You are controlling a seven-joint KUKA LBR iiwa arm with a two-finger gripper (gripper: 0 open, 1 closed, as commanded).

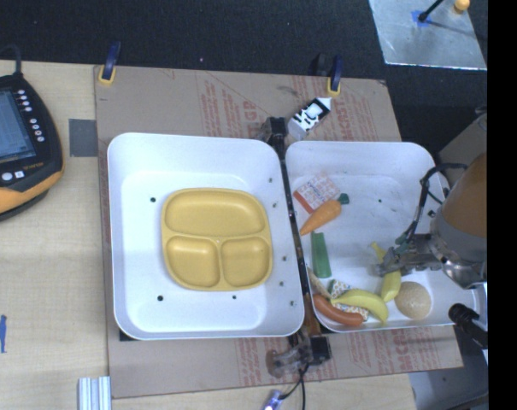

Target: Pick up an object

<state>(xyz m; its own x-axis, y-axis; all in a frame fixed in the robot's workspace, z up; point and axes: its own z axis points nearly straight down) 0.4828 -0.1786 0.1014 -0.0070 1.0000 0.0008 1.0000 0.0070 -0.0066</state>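
The right bin (pixel 373 156) holds several toy foods. An orange carrot (pixel 320 217) lies near its left wall, below a red-and-white packet (pixel 314 191). A green cucumber piece (pixel 320 254) lies below the carrot. A yellow banana (pixel 361 301) and a red hot dog (pixel 335 312) sit at the front edge. A beige round ball (pixel 414 300) rests at the front right. A small yellow-green piece (pixel 390 284) lies directly under my gripper (pixel 398 261), which hangs low over the right part of this bin. The arm's body hides the gripper's tips.
The left bin (pixel 130 229) holds a yellow three-compartment plate (pixel 217 236). A tablet-like pendant (pixel 14 148) lies on the bench at far left. Clamps and a black-and-white tag (pixel 310 115) sit behind the bins.
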